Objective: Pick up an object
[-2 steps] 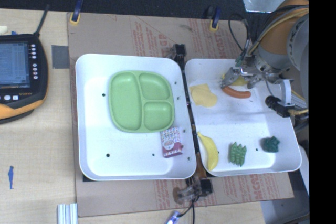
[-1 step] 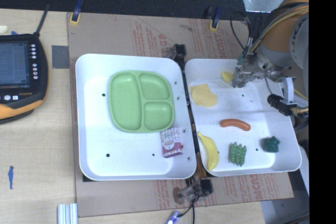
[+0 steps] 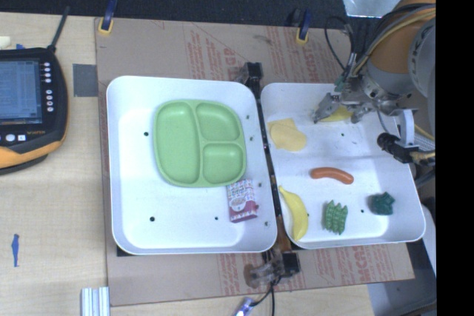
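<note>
Brown cardboard (image 3: 185, 55) covers the bench under two white bins set side by side. At the right bin's (image 3: 363, 159) one o'clock corner the gripper (image 3: 339, 112) hangs low, its two fingers spread apart; a small yellow piece (image 3: 338, 115) lies between and under the fingertips, and whether they touch it cannot be told. Nothing is seen held.

Out from there, a pale yellow chip (image 3: 287, 135) lies at ten o'clock in the same bin, near the left wall. An orange sausage (image 3: 331, 175) rests about the bin's middle. At seven o'clock a banana (image 3: 295, 212) lies along the left wall. A green ridged toy (image 3: 335, 217) stands at six o'clock, and a dark green toy (image 3: 382, 203) sits at four o'clock.

The left bin (image 3: 133, 218) holds a green divided plate (image 3: 198, 143) at its centre, reaching toward twelve o'clock, and a small red-and-white packet (image 3: 242, 201) at five o'clock, just beside the plate's corner.

A pendant (image 3: 26, 107) with a screen lies on the bench at nine o'clock, well apart from the bins.
</note>
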### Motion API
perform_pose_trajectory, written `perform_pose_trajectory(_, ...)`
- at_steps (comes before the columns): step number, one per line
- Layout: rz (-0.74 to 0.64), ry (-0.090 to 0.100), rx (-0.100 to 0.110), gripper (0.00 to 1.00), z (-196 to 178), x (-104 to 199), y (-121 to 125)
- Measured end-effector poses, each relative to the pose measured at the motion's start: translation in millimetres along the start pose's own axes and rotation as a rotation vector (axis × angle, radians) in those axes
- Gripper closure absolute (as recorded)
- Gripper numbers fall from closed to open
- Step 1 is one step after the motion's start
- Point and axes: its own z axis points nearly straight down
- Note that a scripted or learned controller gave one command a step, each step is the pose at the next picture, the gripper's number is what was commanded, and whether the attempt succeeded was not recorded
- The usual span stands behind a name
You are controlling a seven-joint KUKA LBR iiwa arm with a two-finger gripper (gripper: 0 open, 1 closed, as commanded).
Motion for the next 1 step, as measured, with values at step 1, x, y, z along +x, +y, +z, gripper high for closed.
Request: perform_pose_trajectory(1,0.003,0.001,-0.001,0.0,-21.5,-37.4,-0.4)
